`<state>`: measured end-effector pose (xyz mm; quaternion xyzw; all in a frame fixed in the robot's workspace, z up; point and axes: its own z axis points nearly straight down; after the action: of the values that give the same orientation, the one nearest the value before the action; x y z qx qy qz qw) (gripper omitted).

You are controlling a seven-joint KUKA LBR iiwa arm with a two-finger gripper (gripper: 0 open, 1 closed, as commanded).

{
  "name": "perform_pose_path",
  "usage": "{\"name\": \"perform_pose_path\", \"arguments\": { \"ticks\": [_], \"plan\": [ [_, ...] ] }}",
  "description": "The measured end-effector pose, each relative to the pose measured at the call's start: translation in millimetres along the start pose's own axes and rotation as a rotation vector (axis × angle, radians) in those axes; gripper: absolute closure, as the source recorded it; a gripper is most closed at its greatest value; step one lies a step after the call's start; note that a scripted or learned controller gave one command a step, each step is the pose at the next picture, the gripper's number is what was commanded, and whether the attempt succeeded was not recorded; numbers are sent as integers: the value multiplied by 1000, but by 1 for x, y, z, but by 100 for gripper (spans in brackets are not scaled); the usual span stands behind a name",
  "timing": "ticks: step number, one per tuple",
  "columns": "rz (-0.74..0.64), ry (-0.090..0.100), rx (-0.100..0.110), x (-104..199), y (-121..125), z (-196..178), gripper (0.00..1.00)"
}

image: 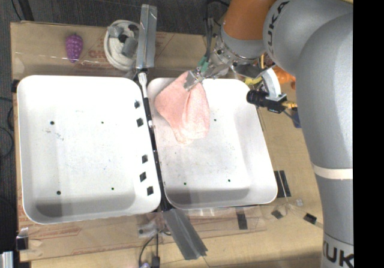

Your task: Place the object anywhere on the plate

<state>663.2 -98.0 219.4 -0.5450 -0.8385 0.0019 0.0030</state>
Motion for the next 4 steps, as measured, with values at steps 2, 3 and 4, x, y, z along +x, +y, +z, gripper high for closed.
{"name": "perform_pose_path", "arguments": {
  "ticks": [2, 3, 4],
  "plan": [
    [-801, -1, 0, 97, 22, -14, 100],
    [-1155, 0, 1, 146, 34, -17, 100],
    [-1158, -6, -4, 191, 58, -10, 100]
  ]
}}
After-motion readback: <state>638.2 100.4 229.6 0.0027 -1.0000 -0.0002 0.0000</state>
